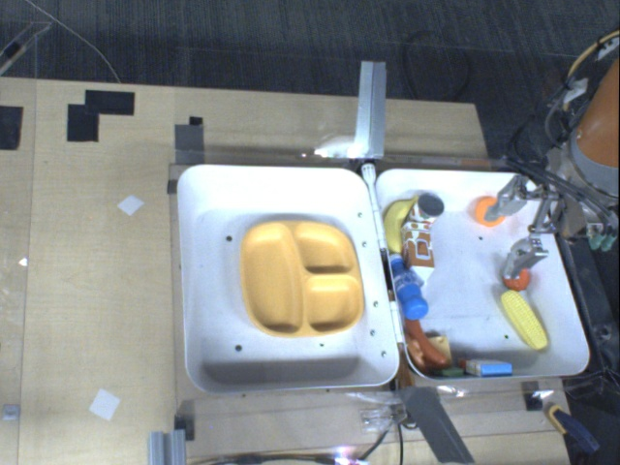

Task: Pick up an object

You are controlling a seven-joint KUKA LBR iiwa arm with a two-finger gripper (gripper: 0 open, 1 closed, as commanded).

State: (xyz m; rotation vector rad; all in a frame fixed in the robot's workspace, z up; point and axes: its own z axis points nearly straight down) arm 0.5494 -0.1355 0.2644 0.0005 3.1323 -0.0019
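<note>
My gripper (514, 229) hangs over the right side of the right bin (465, 269), reaching in from the right. Its two metal fingers stand apart and open, with nothing between them. One fingertip (506, 200) is beside a small orange object (483, 211). The other fingertip (524, 256) is just above a red-orange object (516, 280). A yellow corn cob (524, 320) lies a little nearer the front. Along the bin's left wall sit a yellow banana-like item (394, 223), a brown and white can (420, 236) and a blue bottle (410, 294).
The left bin (208, 260) holds a yellow divided tray (295, 277). At the right bin's front edge lie a reddish item (427, 347) and a small blue marker (490, 367). A metal post (372, 109) stands behind the two bins.
</note>
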